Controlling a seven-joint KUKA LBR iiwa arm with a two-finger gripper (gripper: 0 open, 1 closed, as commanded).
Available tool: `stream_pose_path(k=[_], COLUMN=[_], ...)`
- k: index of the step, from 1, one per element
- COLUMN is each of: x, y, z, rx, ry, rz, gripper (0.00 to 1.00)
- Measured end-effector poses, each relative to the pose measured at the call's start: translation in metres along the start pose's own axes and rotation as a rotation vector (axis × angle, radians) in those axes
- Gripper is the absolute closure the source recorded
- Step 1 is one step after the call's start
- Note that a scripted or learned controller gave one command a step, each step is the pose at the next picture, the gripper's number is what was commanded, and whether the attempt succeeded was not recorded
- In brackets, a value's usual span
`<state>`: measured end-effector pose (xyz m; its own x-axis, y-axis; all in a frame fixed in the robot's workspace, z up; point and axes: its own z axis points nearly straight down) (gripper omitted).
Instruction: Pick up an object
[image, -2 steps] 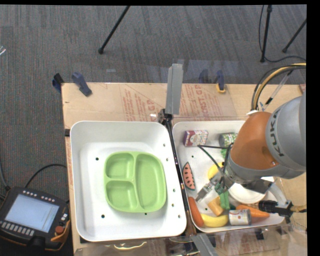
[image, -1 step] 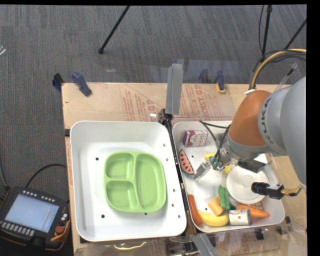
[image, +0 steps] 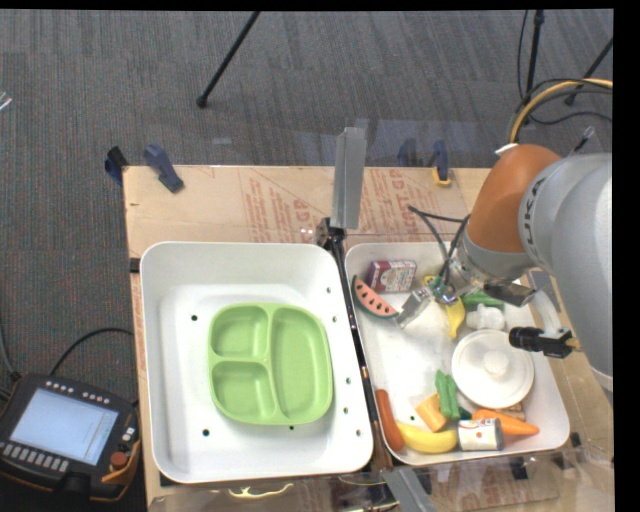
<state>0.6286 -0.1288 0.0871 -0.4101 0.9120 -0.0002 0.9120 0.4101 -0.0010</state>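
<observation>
My gripper (image: 418, 303) reaches down into the right bin (image: 556, 395), at its upper middle. It hangs just right of a watermelon slice (image: 371, 299) and just below a small maroon carton (image: 391, 274). A yellow piece (image: 455, 318) and a green piece (image: 487, 299) lie close on its right, partly hidden by the wrist. Nothing shows as held.
The right bin also holds a white round lidded dish (image: 492, 368), a banana (image: 428, 438), a carrot (image: 508, 423), a red sausage (image: 388, 419), a green pod (image: 447, 394) and an orange wedge (image: 430, 411). In the left bin (image: 170, 290) lies a green divided plate (image: 270, 362).
</observation>
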Motion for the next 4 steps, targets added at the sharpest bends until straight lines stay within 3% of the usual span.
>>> stream_pose_path(k=[1, 2, 3, 4], x=[0.023, 0.048, 0.048, 0.081], y=[-0.067, -0.145, -0.145, -0.096], z=[0.000, 0.000, -0.008, -0.135], rx=[0.002, -0.001, 0.001, -0.008], ry=[0.002, 0.003, 0.004, -0.002], rz=[-0.043, 0.033, 0.032, 0.122], gripper=[0.00, 0.00, 1.00, 1.00])
